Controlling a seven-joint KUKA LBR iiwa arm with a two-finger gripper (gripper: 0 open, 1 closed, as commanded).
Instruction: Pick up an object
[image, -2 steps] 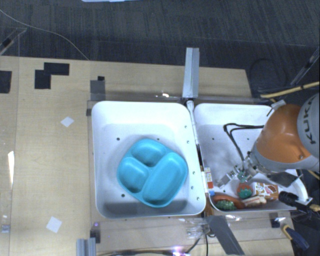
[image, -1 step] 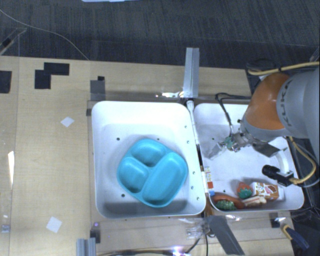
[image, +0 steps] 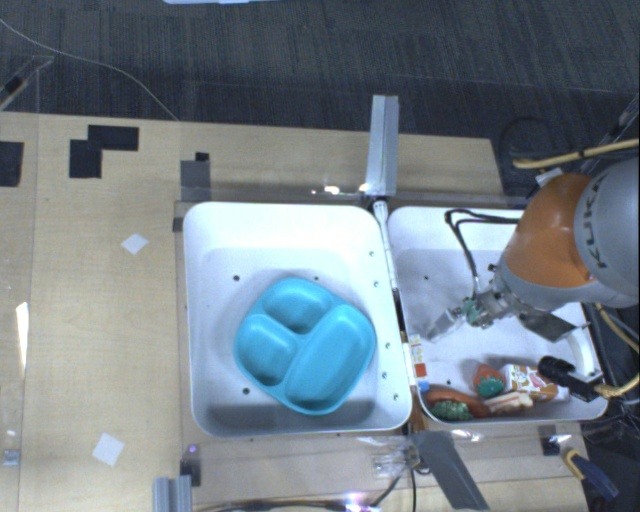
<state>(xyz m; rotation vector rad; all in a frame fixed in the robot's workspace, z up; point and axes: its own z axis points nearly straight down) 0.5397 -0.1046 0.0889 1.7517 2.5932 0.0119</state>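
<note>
Near edge of right bin (image: 430, 245): small pile of objects, orange-green toy (image: 489, 384), white packet (image: 524, 379), dark green piece (image: 450, 408). Pile sits toward camera from gripper (image: 478, 311), well apart, strung along front wall. Gripper hangs mid-bin, grip state: cannot tell. Left bin (image: 215, 235) holds blue divided tray (image: 305, 345).

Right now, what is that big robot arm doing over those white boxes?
The robot arm is reaching into the right white bin, trying to pick something up. Its hand hangs low over a bare patch of the bin, above a little heap of toys bunched along the bin's near edge. Nothing can be seen caught in the hand. In the left bin lies a blue divided plate, with the arm nowhere near it.
</note>
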